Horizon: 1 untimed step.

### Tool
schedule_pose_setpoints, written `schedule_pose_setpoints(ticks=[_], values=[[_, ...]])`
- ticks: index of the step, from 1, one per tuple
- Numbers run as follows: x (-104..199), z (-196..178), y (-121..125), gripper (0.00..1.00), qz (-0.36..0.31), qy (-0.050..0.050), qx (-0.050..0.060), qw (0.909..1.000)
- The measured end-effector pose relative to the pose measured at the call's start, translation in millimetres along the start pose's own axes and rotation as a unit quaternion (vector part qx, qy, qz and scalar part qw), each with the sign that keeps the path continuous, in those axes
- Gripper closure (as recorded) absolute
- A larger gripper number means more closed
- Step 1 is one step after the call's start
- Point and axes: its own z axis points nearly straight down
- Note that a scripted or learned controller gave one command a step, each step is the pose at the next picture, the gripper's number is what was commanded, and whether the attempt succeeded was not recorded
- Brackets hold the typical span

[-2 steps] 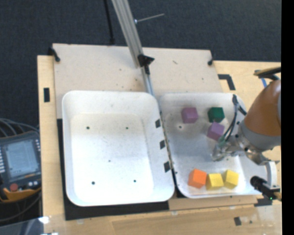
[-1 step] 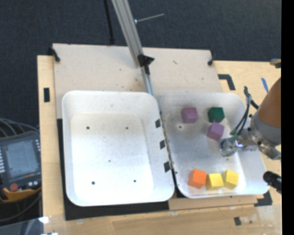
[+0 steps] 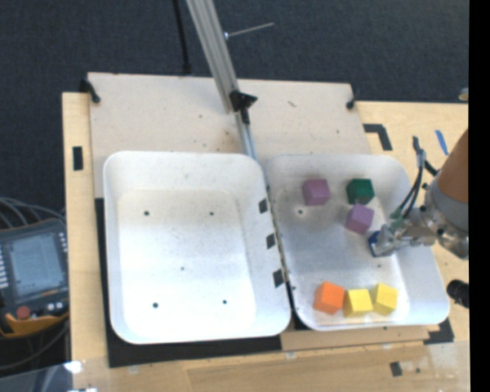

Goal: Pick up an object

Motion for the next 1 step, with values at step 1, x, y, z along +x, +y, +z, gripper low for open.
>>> schedule_pose_setpoints(ticks=[1], values=[[53.2, -15.0, 20.8, 1.00, -0.005, 0.001, 0.000, 1.0000]])
